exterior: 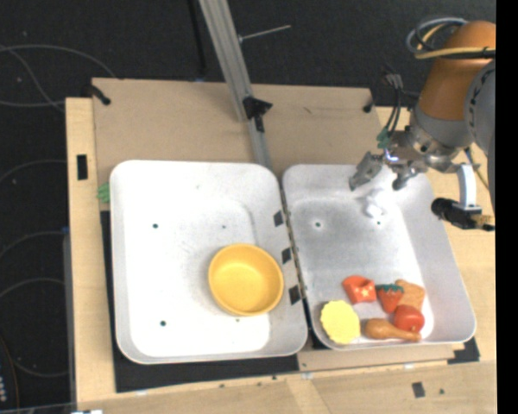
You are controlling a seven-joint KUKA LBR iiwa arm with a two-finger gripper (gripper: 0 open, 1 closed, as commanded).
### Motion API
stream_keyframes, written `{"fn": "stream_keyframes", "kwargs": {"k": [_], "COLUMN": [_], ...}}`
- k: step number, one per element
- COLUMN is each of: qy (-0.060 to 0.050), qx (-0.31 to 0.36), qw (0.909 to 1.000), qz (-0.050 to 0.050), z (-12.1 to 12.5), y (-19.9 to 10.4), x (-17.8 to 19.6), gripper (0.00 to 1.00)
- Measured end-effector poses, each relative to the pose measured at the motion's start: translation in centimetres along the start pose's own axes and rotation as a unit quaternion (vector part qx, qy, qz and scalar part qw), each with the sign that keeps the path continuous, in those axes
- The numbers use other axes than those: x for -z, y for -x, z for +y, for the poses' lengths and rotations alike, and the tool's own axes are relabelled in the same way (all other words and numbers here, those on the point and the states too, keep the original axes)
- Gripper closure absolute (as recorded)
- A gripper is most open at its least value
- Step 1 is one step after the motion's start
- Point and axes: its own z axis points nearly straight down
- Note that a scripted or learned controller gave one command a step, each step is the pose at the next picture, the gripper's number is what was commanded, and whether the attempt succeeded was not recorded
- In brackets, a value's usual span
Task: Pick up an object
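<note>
My gripper [383, 176] hung over the far edge of the right bin [328, 198], toward that bin's far right corner, with my fingers [363, 174] spread apart and nothing between them. The grey wrist and the orange band of my arm [453, 80] rose behind it at the bench's right side. Just below my fingertips a small pale patch lay on the bin floor; I could not tell whether it was an object or only a glare.

The things I might have picked up were all clustered well away from me, in the near right corner of the right bin. A round yellow piece [339, 321] sat closest to the near edge, beside the seam between the two bins. Next to it, toward the right, lay a red piece [358, 289], then another red piece [407, 318] touching an orange-brown lump [408, 293]. A tan drumstick-shaped piece [388, 329] lay along the near wall, its length running roughly with that edge, just beside the yellow piece and under the second red one.

In the left bin [173, 197] a yellow bowl [245, 279] stood upright, mouth up, near that bin's near right corner, close to the seam.

A slanting metal pole [231, 59] crossed the far edge of the bench [173, 119] and met it near the gap between the bins.
</note>
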Motion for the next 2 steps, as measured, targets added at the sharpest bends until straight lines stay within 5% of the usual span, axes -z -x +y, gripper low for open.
{"fn": "stream_keyframes", "kwargs": {"k": [1, 2], "qy": [0.003, 0.005], "qx": [0.002, 0.002], "qw": [1.0000, 1.0000], "qz": [0.000, -0.001], "z": [0.1, 0.2], "y": [-0.5, -0.4], "x": [-4.3, -2.9], "gripper": [0.00, 1.00]}}
